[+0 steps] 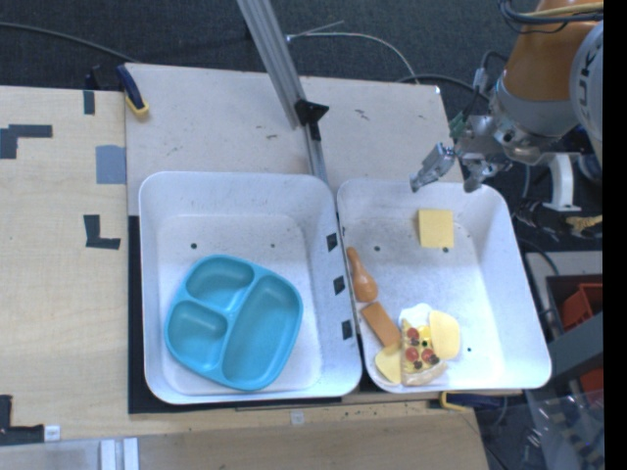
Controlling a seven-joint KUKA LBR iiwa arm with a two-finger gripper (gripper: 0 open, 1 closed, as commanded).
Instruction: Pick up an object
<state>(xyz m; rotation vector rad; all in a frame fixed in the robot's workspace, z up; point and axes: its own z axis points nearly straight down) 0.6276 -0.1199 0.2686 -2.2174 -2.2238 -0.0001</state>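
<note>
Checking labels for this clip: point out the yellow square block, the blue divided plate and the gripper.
yellow square block [436,229], camera view, middle of its top face
blue divided plate [257,323], camera view, floor of its largest compartment
gripper [453,173], camera view, midway between its fingertips

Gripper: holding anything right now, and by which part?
Nothing held. The gripper hangs open above the right bin's far edge, with the yellow block lying loose below it.

Glossy blue plastic plate, matt white bins

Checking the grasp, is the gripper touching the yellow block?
Apart. The camera view shows the gripper above the bin's far rim, with bare white floor between it and the yellow block.
</note>
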